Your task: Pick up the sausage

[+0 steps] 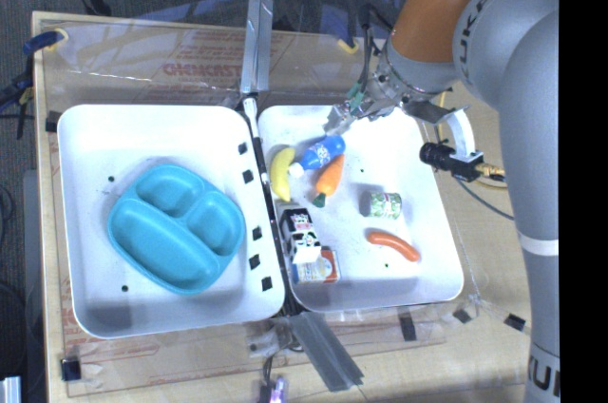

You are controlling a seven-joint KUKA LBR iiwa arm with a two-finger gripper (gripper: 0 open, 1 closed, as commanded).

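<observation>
A blue plate (177, 225) sits in the left bin (85, 135). In the right bin (432, 273), a banana (281, 173), a carton (306, 249), a blue bottle (318, 152), a carrot (327, 180) and a small can (384, 204) lie scattered. The sausage (393, 244) rests near the front right, well apart from the gripper (350, 113) at the bin's far edge; whether it is open or closed cannot be told.

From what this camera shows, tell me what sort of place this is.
Likely a robotics lab pick-and-place bench: two white bins side by side, toy food such as the sausage and banana, and a KUKA arm.
</observation>
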